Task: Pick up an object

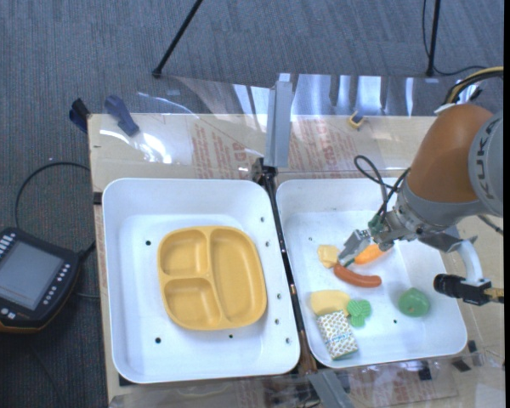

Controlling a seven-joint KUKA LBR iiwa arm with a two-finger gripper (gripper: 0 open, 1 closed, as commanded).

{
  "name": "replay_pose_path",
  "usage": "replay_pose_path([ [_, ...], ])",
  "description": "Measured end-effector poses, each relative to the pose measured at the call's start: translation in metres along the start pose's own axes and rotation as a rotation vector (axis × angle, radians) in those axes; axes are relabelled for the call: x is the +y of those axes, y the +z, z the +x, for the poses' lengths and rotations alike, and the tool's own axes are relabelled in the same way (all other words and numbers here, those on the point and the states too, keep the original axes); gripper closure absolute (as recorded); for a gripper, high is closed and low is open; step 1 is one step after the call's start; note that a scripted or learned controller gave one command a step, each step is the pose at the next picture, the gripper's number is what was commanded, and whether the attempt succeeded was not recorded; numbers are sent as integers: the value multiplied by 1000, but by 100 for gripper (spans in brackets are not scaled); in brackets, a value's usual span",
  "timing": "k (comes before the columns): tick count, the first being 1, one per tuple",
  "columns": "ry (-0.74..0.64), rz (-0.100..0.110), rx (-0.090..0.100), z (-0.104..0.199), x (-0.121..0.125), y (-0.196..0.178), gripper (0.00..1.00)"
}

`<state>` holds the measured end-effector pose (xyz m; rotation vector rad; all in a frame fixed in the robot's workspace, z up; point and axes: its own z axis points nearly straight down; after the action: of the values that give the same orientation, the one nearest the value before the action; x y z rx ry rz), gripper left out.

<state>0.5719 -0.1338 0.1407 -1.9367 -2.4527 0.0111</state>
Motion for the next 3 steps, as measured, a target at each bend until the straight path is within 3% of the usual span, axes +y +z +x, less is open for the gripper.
replay_pose_path([
  [1,89,-10,-5,-25,47,55,0],
  [2,66,-12,-6,-25,-5,54,0],
  [3,142,-15,-5,12,55,45,0],
])
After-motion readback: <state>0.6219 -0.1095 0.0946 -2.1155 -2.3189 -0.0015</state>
